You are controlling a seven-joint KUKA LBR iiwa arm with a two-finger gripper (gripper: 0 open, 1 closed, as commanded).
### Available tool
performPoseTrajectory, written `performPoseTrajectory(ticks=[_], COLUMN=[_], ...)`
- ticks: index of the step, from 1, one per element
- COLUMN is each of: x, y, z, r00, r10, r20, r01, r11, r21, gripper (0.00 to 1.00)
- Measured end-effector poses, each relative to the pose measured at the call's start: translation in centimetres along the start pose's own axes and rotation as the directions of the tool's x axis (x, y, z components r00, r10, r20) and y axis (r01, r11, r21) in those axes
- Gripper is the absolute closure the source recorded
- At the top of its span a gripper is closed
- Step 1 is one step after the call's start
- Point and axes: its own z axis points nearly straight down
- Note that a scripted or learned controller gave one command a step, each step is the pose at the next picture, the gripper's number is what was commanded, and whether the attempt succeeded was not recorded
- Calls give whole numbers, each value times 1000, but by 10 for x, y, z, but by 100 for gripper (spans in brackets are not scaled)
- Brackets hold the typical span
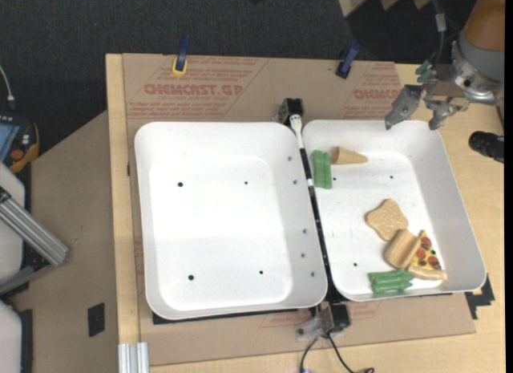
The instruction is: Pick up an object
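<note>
The grey arm with the orange band [486, 18] comes in from the right, and its pincer [418, 112] hangs over the far edge of the right shallow white bin [449, 175], fingers spread apart with nothing between them. No pick yet, by the look of it; this reads as the approach.

Plenty to choose from down there. A small tan cone-shaped piece [348, 156] lies near the far left of that bin, just beside a green rectangular block [322, 169] that sits against the divider wall. Toward the near side, a tan bread-slice toy [386, 217], a brown loaf-shaped piece [400, 247] and a toy pizza slice with red dots [425, 257] cluster together, touching or close to it, and a green leafy piece [390, 282] rests by the near rim.

The cone looks the best bet: it is nearest the pincer and has clear floor on its right. Good form would be to come straight down, straddle its narrow width, and close low. The cluster risks a two-object grab; the green block hugs the wall, leaving a finger little room.

The left shallow white bin [220, 211] sits alongside. Both rest on a brown cardboard sheet with red lettering [240, 83], held by a blue and yellow clamp [182, 57] and a blue clamp [348, 58] on the light wooden table [80, 227], with dark carpet [120, 2] beyond.
</note>
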Motion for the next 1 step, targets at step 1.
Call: performPoseTrajectory(ticks=[1], x=[43], y=[3], z=[-193], r00=[1000], r10=[-5], r20=[3], r01=[6], r11=[1000], r21=[-23], gripper=[0])
